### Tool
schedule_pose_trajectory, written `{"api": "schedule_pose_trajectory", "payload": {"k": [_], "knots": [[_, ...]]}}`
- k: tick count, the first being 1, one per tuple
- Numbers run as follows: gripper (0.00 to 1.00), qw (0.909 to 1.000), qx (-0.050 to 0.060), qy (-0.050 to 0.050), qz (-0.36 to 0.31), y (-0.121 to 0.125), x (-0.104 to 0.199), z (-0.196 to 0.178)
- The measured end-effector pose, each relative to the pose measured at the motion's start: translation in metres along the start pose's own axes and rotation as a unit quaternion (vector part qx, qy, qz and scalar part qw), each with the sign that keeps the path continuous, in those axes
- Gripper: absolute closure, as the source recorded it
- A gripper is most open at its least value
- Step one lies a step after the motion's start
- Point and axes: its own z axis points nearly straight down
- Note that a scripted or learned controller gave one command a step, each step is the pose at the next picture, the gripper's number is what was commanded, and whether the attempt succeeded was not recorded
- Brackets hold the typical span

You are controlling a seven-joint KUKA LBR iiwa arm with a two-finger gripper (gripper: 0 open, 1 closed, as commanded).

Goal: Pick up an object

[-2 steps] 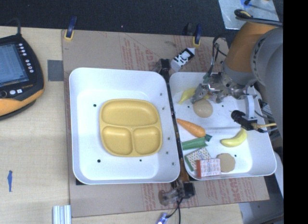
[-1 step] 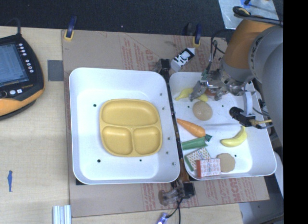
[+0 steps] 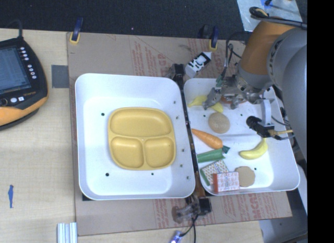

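Honestly, I cannot tell how my gripper (image 3: 219, 99) is set. It hangs just above the round beige plastic potato (image 3: 219, 123), which lies just beside the orange plastic carrot's (image 3: 206, 138) thick end, in the right white bin (image 3: 284, 176). I judge the potato light, stiff and slippery; I'd grip across its middle.

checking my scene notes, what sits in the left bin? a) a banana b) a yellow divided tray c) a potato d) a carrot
b: the yellow divided tray lies in the left bin, while the carrot, banana and potato are all in the right bin.
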Motion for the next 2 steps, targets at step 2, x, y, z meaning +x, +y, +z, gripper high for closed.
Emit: {"api": "schedule_pose_trajectory", "payload": {"k": [2], "knots": [[0.0, 1.0, 0.001, 0.001, 0.0, 0.0, 0.0107, 0.0]]}}
